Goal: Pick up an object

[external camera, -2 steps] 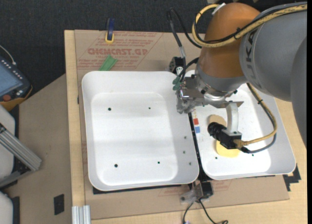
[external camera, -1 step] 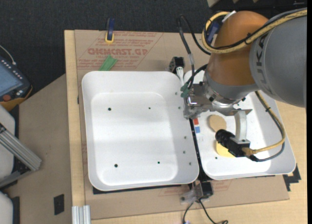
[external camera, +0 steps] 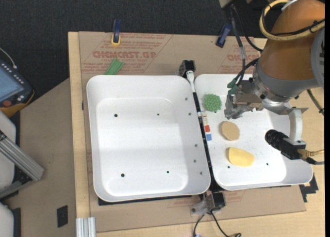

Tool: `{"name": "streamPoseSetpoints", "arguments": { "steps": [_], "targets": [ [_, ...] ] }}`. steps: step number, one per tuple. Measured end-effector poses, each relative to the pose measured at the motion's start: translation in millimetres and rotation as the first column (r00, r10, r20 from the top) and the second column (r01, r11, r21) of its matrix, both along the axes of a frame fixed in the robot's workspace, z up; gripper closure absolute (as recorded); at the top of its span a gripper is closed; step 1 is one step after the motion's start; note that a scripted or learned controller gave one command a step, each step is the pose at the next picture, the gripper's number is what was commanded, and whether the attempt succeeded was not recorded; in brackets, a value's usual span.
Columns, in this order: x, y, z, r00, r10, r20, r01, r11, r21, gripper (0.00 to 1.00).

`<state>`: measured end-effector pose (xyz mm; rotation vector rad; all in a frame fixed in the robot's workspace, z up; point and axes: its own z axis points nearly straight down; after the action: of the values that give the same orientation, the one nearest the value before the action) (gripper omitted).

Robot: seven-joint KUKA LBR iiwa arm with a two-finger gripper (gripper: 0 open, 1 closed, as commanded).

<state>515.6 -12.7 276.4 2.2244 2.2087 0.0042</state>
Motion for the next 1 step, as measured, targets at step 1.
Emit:
{"name": "streamPoseSetpoints", "arguments": {
  "steps": [1],
  "targets": [
    [22.3, 54.4, -14.1, 1.0, 0.011, -0.004, -0.011, 1.0, 0.003, 1.0]
  ]
}}
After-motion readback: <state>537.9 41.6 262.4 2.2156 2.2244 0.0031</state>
